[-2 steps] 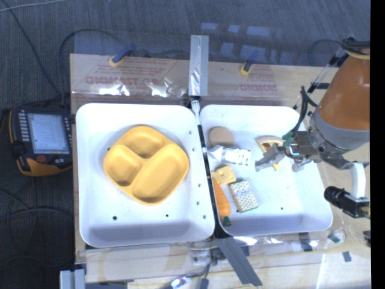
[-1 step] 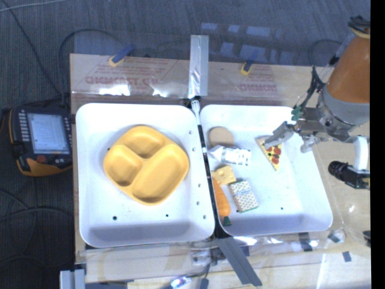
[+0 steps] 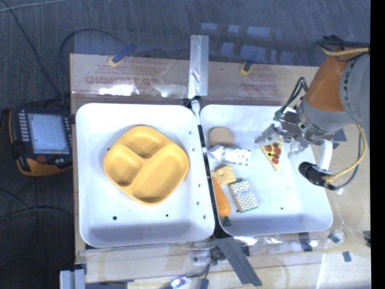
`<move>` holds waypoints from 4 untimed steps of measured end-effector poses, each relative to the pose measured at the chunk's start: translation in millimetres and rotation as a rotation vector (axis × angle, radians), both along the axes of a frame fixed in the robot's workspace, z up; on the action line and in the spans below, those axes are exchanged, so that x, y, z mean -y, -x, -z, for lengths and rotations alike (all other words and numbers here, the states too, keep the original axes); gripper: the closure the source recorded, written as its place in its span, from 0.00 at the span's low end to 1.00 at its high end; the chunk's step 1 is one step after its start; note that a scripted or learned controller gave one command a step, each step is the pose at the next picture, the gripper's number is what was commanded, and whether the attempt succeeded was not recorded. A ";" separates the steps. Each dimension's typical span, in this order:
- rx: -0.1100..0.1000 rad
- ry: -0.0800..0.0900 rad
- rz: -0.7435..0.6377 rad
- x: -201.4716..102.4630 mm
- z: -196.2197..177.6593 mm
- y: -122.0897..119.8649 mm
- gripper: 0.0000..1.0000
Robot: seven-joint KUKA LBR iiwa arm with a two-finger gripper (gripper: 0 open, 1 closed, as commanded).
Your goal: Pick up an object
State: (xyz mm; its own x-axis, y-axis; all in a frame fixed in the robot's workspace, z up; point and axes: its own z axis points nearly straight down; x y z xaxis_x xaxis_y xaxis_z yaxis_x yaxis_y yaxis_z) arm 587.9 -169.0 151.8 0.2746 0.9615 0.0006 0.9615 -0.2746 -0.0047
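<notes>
My gripper [image 3: 287, 136] hangs over the upper right part of the right bin [image 3: 283, 218], below the orange band of the arm [image 3: 328, 86]. A toy pizza slice [image 3: 274, 153] lies on the bin floor just beneath and left of the gripper, very close to it. Further left lie a brown round piece [image 3: 221, 136], a white packet [image 3: 232, 156], a yellow cheese wedge [image 3: 224, 174], an orange carrot [image 3: 221, 201] and a green checked block [image 3: 243, 195]. Nothing is lifted off the floor.
The left bin [image 3: 96, 221] holds a yellow divided plate [image 3: 146, 163]. A black cable loop [image 3: 316, 174] hangs from the arm over the right bin's right side. A teach pendant [image 3: 39, 138] lies left of the bench.
</notes>
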 end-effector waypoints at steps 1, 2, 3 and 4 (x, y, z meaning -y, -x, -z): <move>0.012 0.006 0.029 12.3 62.5 -15.8 0.00; 0.013 0.005 0.028 11.5 52.5 -16.6 1.00; 0.002 0.005 0.138 -50.2 -60.4 -31.3 1.00; -0.001 0.002 0.233 -76.5 -59.4 17.6 1.00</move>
State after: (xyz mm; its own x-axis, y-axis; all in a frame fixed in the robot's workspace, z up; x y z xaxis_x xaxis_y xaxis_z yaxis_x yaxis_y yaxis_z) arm 570.3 -92.4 211.2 0.4891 0.8722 -0.0021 0.8722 -0.4891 -0.0049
